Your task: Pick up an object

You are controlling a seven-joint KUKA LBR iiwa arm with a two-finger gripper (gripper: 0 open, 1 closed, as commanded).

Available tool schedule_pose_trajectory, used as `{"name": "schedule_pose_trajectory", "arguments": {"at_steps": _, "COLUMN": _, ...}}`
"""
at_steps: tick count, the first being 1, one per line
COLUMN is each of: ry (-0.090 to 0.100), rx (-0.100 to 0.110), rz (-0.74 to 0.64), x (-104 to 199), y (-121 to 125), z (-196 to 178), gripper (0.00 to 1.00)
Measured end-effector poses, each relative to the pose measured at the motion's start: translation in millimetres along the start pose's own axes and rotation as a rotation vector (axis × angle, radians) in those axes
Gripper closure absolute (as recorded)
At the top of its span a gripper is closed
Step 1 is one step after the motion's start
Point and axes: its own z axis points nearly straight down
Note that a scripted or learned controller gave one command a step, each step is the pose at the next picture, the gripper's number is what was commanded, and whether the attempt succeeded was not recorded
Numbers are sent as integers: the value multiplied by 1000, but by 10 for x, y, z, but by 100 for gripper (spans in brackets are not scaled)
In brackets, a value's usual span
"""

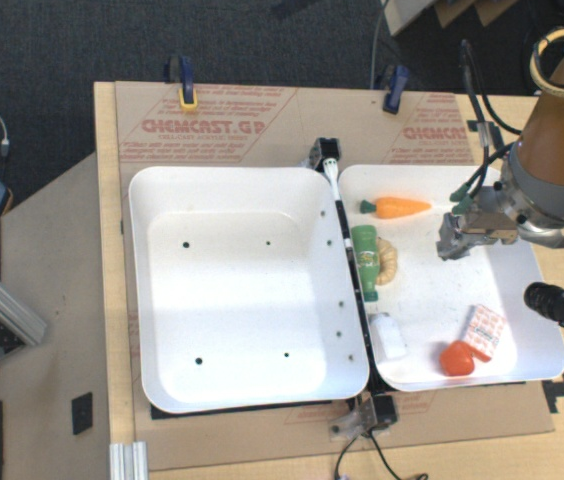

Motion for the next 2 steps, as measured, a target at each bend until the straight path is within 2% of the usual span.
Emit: {"name": "schedule_pose_trajectory", "arguments": {"at_steps": 2, "ry": -1, "rx": -4, "rz": 1, "x": 0, "y": 13, "z": -200, "gripper": 100}}
